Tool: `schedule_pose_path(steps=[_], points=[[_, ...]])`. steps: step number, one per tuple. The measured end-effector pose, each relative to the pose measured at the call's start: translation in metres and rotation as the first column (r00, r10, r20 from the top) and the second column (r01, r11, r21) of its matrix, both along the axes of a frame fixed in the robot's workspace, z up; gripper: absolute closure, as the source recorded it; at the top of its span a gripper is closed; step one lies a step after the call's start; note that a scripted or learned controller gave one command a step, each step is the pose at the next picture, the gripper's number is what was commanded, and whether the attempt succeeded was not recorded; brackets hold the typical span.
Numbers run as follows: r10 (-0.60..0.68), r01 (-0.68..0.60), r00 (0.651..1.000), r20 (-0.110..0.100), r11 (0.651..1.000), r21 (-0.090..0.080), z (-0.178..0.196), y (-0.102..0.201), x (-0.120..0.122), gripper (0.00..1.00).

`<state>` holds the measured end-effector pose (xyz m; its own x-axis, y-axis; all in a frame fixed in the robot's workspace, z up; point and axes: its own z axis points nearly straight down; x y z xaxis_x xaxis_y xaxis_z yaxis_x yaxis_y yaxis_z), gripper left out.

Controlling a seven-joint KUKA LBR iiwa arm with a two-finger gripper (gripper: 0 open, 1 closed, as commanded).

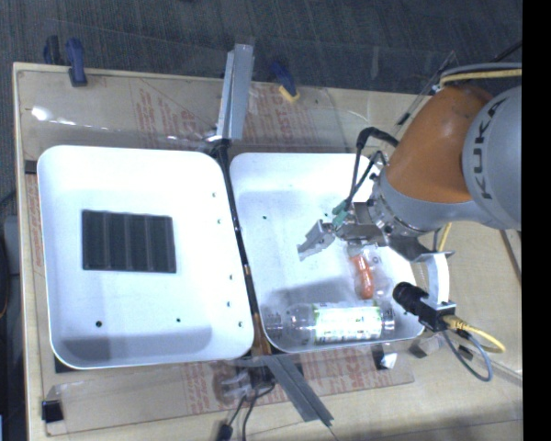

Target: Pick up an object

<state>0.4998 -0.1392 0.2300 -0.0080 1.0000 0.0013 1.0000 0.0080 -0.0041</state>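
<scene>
You see the arm (pixel 450 154) reaching in from the right over the right bin (pixel 266 200), its orange band above the wrist sitting over that bin's far right corner. The end effector (pixel 317 239) hangs over the middle of the right bin, pointing toward the left bin (pixel 129 168). You cannot tell from this slant how it is set, and nothing is visible between its tips.

Look just right of it and nearer the front: an orange object (pixel 365 277) lies in the right bin, partly under the wrist hardware, running roughly front to back. Along the front wall of the same bin lies a clear bottle (pixel 335 322) on its side, with a white and green label, its length running left to right. The bottle and the orange object are near each other but apart.

In the left bin you have a dark ribbed rectangular piece (pixel 129 242) lying flat, left of centre. Both bins rest side by side on the surface (pixel 523 274), touching along their shared edge.
</scene>
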Motion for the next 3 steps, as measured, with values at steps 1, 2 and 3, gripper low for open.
schedule_pose_path(steps=[1, 2, 3], points=[[0.066, -0.066, 0.998, 0.002, 0.998, -0.002, 0.004, -0.055, -0.014, 0.00], [0.203, -0.203, 0.979, 0.000, 0.979, 0.002, -0.052, -0.070, 0.021, 0.00], [0.238, -0.238, 0.971, 0.004, 0.971, -0.002, -0.068, -0.072, 0.038, 0.00]])
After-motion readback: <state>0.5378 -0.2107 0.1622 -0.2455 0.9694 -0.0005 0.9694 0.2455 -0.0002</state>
